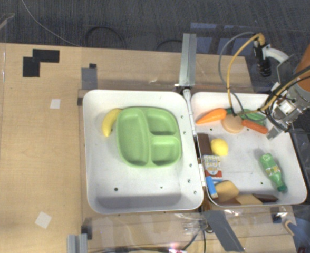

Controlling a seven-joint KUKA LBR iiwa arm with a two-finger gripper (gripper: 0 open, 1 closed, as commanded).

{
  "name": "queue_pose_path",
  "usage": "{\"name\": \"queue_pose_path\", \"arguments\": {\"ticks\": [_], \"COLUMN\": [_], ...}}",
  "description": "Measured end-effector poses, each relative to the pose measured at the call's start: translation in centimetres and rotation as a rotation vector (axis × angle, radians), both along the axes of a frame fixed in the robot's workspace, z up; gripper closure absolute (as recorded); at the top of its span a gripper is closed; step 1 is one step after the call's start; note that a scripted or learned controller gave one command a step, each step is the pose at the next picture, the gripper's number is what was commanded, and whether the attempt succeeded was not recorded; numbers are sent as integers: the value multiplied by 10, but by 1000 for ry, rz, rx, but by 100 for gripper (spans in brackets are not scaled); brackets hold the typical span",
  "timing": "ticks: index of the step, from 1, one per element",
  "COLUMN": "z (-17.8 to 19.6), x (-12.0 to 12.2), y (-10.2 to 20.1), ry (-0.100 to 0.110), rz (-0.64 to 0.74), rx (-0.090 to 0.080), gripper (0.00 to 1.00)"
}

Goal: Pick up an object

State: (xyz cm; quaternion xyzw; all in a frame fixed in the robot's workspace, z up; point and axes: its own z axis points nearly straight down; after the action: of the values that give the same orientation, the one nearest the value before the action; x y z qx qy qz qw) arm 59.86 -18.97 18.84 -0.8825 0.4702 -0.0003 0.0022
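- Camera view: the pincer (279,121) hovers at the right bin's (297,191) upper right edge, near the second carrot (253,126).
- Whether it is open or closed cannot be told.

Green divided tray (147,136) and banana (110,121) in left bin (99,194); carrot (213,115), lemon (219,147), green bottle (272,171) in right bin (297,186).

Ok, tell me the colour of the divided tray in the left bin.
Light green; the tray shows clearly in the camera view.
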Motion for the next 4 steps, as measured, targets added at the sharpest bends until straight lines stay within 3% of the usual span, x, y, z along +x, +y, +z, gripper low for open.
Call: {"name": "queue_pose_path", "arguments": {"ticks": [1, 2, 3, 4], "z": [54, -8, 93, -88], "x": [52, 71, 73, 8], "y": [18, -3, 10, -14], "ry": [-6, -2, -12, 7], "rz": [243, 511, 513, 692], "rx": [-2, -4, -10, 3], "gripper": [100, 100, 100, 100]}}
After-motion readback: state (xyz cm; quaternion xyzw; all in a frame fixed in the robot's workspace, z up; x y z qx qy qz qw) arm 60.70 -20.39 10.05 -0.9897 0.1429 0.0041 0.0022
